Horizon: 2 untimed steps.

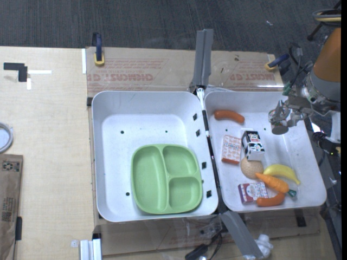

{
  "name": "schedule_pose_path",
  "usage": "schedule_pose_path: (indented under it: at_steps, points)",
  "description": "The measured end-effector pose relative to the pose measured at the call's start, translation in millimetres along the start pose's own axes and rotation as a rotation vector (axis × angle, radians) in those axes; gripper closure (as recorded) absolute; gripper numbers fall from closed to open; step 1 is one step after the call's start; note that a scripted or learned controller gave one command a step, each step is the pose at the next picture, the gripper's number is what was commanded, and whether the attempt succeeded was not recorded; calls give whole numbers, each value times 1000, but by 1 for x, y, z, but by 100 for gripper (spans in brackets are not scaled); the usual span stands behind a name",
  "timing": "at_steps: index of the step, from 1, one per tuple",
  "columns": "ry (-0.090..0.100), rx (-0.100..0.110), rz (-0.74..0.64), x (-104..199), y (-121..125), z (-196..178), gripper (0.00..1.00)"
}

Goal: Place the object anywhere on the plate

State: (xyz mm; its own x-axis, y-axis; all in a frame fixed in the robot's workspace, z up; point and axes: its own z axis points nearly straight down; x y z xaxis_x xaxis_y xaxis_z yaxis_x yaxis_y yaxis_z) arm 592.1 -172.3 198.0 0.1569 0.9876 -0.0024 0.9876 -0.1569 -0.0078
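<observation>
Hovering the gripper (279,121) above the back right part of the right bin (297,145), clear of the items; we cannot tell whether it is clenched or released, and we are seeing nothing in its grasp. So we are judging the step in hand as the pick, with the place not yet begun. The object is not singled out: every candidate is lying in the right bin, while the green plate (147,179) is sitting in the left bin (135,126), toward its front. For a clean pick we are favouring the sausage (229,116), which is lying apart from the rest; the front cluster is packed and touching, so a descent there is risking a nudge or a double grab. After that we are lifting high enough to clear the divider between the bins, then lowering over the middle of the plate, not its rim. Counting: two bins, one plate with three compartments, eight items in the right bin, namely the sausage, a red-and-white packet (231,149), a black-and-white carton (252,143), a beige egg-like ball (250,168), a banana (282,172), a carrot (272,182), a red-and-white carton (252,192) and a red pepper-like piece (270,201).
</observation>
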Motion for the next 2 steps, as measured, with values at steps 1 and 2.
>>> schedule_pose_path:
  at_steps: [1,2]
  points:
    - [1,0,-289,56,-8,22,100]
    - [1,-1,-394,107,-58,10,100]
